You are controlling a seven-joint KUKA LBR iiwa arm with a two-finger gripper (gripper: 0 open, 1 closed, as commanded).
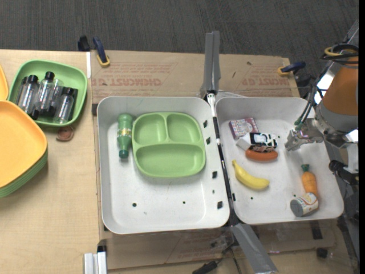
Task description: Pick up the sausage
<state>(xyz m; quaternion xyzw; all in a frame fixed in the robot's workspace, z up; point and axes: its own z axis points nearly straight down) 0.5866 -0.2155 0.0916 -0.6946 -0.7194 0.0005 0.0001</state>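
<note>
The sausage [262, 154] is a short red-orange link lying in the right bin [279, 210], near its middle, just under a small black-and-white packet [260, 140]. My gripper [295, 140] hangs over the right side of that bin, a short way right of the sausage and slightly above it. Nothing shows between its fingers. The arm's grey body and orange band [345, 90] rise behind it at the right edge.
A yellow banana [250, 176], a carrot [308, 182], a small bottle [304, 205] and a pink packet [242, 126] share the right bin. The left bin [154, 210] holds a green divided plate [169, 144] and a green bottle [124, 135].
</note>
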